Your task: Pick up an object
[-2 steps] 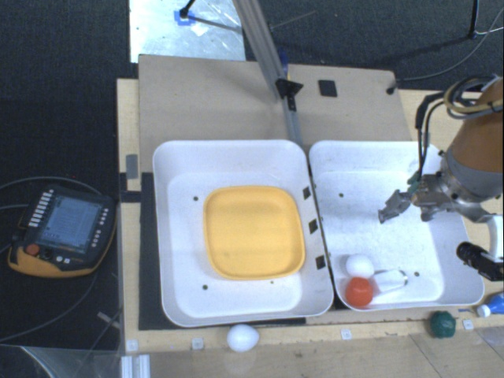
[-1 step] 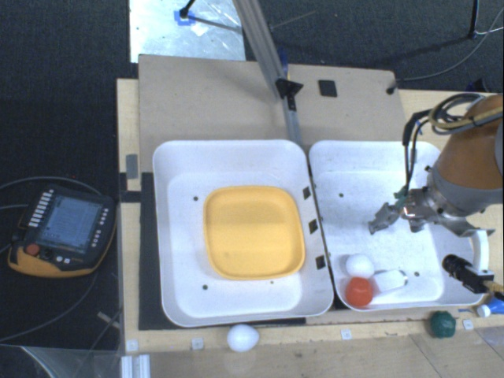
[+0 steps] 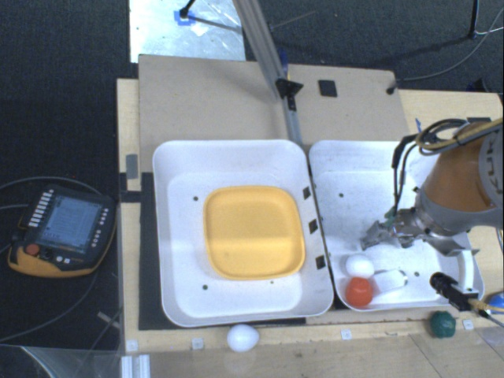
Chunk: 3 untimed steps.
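Two shallow white bins side by side on the bench: left bin [image 3: 177,235], right bin [image 3: 346,172]. One yellow square plate [image 3: 254,232] lies flat in the middle of the left bin, nothing on it. One arm [image 3: 465,183], grey with an orange band, comes in from the right over the right bin; its far side is cut off by the frame edge. One gripper [image 3: 382,235] hangs low over the right bin floor, pointing left, dark and blurry; can't tell from here whether it is clenched or released, and nothing visibly sits in it. One teach pendant [image 3: 61,231], grey and yellow with a lit screen, rests on the dark floor left of the bench.

Small items in the right bin's near corner, just below the gripper and apart from it: one white ball [image 3: 360,266], one red ball [image 3: 360,291] touching it on the near side, one white elongated object [image 3: 391,280] just beside both, shape hard to make out against the white bin. Outside the bins: one white egg-shaped object [image 3: 242,338] on the bench's front edge below the left bin, one dark green ball [image 3: 442,324] near the right bin's front corner.
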Each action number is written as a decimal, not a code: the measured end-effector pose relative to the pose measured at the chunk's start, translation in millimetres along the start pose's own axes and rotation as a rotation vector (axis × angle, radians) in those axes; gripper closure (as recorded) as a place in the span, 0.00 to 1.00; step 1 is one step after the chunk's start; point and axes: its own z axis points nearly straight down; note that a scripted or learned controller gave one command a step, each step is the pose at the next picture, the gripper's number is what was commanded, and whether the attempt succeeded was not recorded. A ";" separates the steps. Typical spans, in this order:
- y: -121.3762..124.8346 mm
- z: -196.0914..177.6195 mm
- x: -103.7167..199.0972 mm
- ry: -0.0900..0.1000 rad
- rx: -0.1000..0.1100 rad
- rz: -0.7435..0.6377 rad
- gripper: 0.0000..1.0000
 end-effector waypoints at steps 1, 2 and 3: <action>1.6 -12.5 0.0 -0.001 -0.005 -0.001 1.00; -0.7 -55.0 -0.4 -0.001 -0.008 -0.001 1.00; -2.9 -116.6 0.7 -0.001 -0.008 -0.001 1.00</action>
